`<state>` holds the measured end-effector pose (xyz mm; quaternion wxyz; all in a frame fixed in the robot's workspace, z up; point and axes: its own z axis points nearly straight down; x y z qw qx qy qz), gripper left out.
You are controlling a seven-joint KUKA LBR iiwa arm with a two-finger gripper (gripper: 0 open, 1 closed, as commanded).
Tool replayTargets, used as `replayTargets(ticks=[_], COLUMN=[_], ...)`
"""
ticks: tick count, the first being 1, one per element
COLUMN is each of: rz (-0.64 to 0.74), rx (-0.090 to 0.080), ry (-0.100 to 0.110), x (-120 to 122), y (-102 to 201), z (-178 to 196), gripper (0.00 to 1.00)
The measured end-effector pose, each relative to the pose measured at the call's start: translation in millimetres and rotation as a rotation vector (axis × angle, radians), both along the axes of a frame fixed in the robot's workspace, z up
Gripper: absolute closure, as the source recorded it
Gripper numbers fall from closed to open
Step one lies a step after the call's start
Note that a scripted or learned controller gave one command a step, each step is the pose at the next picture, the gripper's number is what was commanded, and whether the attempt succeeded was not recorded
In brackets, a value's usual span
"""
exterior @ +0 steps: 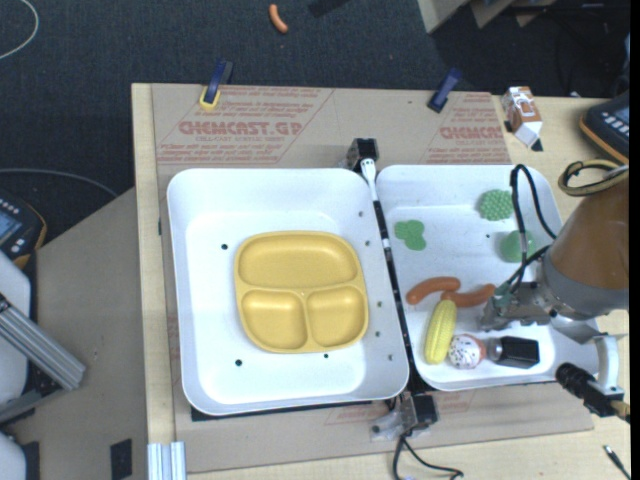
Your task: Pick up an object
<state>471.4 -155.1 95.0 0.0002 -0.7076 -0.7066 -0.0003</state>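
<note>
Tool: lower right of frame, low in the right bin, finger state cannot be told. Nearest object: sausage, just left. Centre over it before you close.

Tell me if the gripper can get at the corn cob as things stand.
Probably yes. The corn cob lies open from above in the right bin, beside the gripper; the sausage and speckled ball crowd its ends.

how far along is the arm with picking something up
Nothing looks picked yet. The gripper is low in the right bin, by the sausage; the corn and ball lie on the bin floor. Left: grasp and lift one. Whether it grips anything is unclear.
</note>
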Motion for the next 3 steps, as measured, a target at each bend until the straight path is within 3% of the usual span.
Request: replayTargets(ticks=[2,3], rz=[0.003,0.002], rx=[-0.004,-0.003], ry=[-0.009,-0.003], x=[4.4,5.2], y=[0.4,0.3], z=[126.3,130.0], gripper=[1.00,1.00])
